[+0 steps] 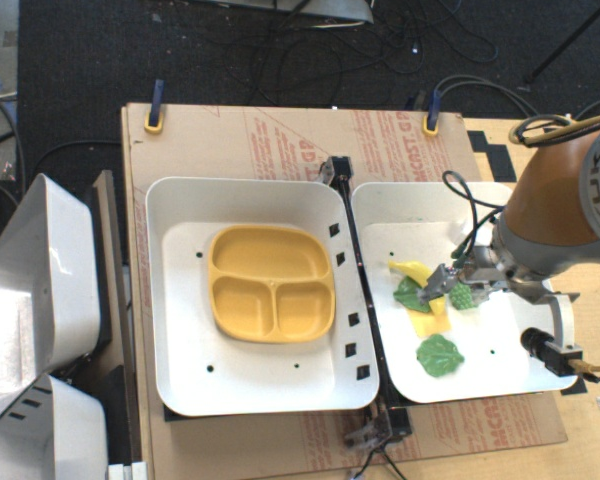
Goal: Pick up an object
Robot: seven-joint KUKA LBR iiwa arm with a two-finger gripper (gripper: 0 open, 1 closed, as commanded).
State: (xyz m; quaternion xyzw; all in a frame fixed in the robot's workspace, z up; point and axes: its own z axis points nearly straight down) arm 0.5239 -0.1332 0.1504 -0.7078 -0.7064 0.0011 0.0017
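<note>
Right bin, centre: cluster of small toy pieces on the white floor.
Yellow piece point(416, 272): elongated, lying flat, partly overlapped by a green leafy piece point(410, 294).
Bumpy green piece point(464, 295): just right of the cluster, directly under the gripper tip.
Second leafy green piece point(439, 354): alone, nearer the front wall, apart from the cluster.
Gripper point(448, 282): low over the cluster, between the yellow piece and the bumpy green piece.
Fingers: state cannot be told; tips dark and merged with the pieces below.
Arm point(558, 208): orange band and grey wrist, entering from the right.
Right bin point(400, 200): shallow, white.
Left bin point(170, 298): holds a yellow divided tray point(272, 281), three compartments.
Tabletop point(280, 133): brown cardboard under both bins.
</note>
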